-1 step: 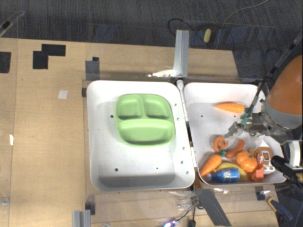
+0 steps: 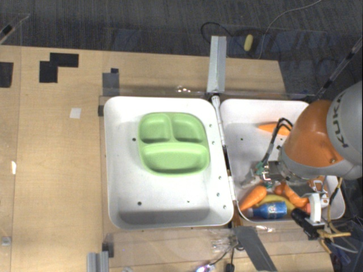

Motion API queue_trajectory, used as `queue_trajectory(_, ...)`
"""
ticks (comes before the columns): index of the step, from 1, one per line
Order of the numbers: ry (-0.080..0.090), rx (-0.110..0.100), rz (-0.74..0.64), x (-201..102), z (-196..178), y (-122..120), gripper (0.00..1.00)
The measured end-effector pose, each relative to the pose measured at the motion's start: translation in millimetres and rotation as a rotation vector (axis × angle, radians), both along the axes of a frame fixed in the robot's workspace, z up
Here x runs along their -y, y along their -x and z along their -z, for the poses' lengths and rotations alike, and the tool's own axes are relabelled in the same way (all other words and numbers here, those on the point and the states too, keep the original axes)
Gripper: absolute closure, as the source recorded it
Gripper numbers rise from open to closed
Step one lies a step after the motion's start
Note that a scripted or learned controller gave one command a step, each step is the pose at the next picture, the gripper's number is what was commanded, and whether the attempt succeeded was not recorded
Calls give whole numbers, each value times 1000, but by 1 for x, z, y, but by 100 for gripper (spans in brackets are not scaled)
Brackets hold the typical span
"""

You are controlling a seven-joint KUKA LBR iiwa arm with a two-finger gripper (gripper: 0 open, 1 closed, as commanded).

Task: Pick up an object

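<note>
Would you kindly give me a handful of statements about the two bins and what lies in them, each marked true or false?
1. The green divided plate lies in the left bin. True.
2. The plate has two small compartments and one long one. True.
3. The blue bottle stands on the green plate. False: it lies in the right bin, near the front wall.
4. An orange carrot lies beside the blue bottle. True.
5. The arm reaches over the left bin. False: it hangs over the right bin.
</note>
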State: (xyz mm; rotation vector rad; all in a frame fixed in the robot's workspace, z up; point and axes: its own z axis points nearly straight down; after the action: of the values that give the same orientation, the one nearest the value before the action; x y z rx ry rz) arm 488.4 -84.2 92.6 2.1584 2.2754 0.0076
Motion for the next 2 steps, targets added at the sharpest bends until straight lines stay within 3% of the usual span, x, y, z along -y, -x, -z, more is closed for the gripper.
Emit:
queue_trajectory(1, -3, 2, 0, -1, -10, -1, 100)
queue_trajectory(2, 0, -5, -98, -35, -126, -31, 100)
